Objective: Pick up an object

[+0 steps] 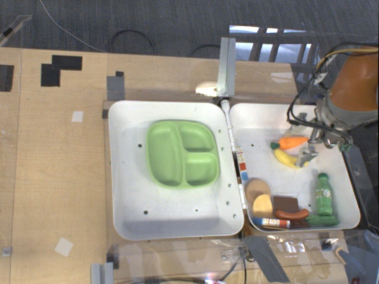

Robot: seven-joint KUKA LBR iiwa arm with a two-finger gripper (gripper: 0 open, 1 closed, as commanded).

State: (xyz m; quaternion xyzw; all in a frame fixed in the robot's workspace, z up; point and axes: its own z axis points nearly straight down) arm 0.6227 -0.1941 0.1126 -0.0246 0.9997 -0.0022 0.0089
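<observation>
My gripper [308, 152] hangs low in the right bin [254, 126], under the grey arm with its orange band [354, 84]. It sits just right of a yellow banana [285, 157] and an orange carrot [292, 141], very close to the banana's right end. I cannot see anything held in it. A green bottle [323, 195] stands below the gripper near the bin's right wall.
Along the right bin's front edge lie a brown bread piece [256, 188], a yellow round piece [262, 204], a dark brown block [286, 203], a red sausage [291, 214] and a marker [272, 222]. The left bin [127, 218] holds a green divided plate [182, 154].
</observation>
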